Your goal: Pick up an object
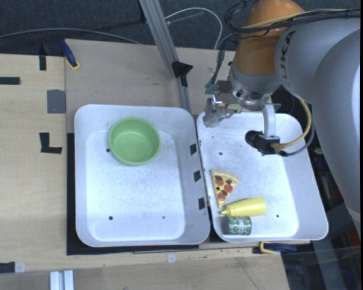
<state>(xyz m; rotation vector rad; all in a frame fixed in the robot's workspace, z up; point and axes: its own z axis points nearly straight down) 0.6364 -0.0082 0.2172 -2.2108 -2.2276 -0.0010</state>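
So you've got the two white bins side by side in the middle of the frame. Your left bin (91, 180) has a green bowl (134, 141) sitting upright near its upper left corner, and that's all it holds.

Your right bin (290, 180) holds the small stuff, bunched along its lower left side: a toy pizza slice (223, 185) lying flat close to the divider, a yellow bottle (244, 208) on its side just below it, and a little green can (239, 225) touching or nearly touching the bottle from underneath, right by the bottom rim.

Your arm (314, 53) comes in from the upper right, orange band (263, 35) showing above the wrist. The gripper (213, 115) sits at the top left corner of the right bin, well apart from the pizza, bottle and can. Nothing is pinched in it as far as you can see, but the fingers are a grey blur from this angle, so I honestly can't tell whether they're spread or pressed together.

A black cable fitting (261, 141) hangs off the wrist over the upper part of the right bin.
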